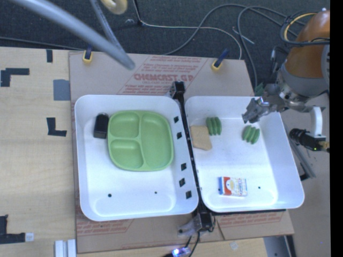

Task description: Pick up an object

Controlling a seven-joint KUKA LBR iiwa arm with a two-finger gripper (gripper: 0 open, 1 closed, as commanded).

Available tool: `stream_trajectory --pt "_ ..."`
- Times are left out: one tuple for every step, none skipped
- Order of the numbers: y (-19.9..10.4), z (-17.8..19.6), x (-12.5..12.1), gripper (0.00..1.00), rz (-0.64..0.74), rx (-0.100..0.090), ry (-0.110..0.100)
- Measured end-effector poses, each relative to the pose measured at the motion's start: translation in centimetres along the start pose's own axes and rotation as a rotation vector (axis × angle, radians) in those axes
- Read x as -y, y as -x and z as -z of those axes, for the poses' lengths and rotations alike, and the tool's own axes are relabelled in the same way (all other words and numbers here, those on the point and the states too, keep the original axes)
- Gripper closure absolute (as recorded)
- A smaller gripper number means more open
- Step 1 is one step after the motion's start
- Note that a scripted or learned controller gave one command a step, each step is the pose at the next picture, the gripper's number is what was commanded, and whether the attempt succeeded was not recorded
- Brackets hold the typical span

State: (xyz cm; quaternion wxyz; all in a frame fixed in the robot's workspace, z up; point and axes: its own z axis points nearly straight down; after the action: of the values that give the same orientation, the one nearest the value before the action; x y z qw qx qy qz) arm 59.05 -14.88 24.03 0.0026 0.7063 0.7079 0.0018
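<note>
The right bin (284, 159) holds two green ridged pieces, one (214, 126) near its back left and another (250, 135) near its back right. A tan flat piece (201, 138) lies by the divider, and a small white carton with red and blue print (232, 186) sits toward the front. My gripper (252, 114) hangs over the bin's back right part, just above and behind the right green piece, with nothing seen between its fingers. The grey arm with its orange band (313, 28) comes in from the right.
The left bin (86, 159) carries a green divided plate (140, 140) and a small black block (101, 126) at the plate's left. Cables run across the dark floor behind the bench. A black clip strip (185, 159) joins the two bins.
</note>
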Motion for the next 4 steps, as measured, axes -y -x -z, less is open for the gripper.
stream_trajectory --pt "0.0 4.0 -0.1 1.0 0.0 -0.001 -0.002" --pt "-4.2 3.1 0.5 1.0 0.002 -0.001 -0.007" --pt "-9.5 1.2 1.2 1.0 0.003 -0.002 -0.009" --pt "-15.2 0.3 3.3 1.0 0.004 -0.002 -0.01"
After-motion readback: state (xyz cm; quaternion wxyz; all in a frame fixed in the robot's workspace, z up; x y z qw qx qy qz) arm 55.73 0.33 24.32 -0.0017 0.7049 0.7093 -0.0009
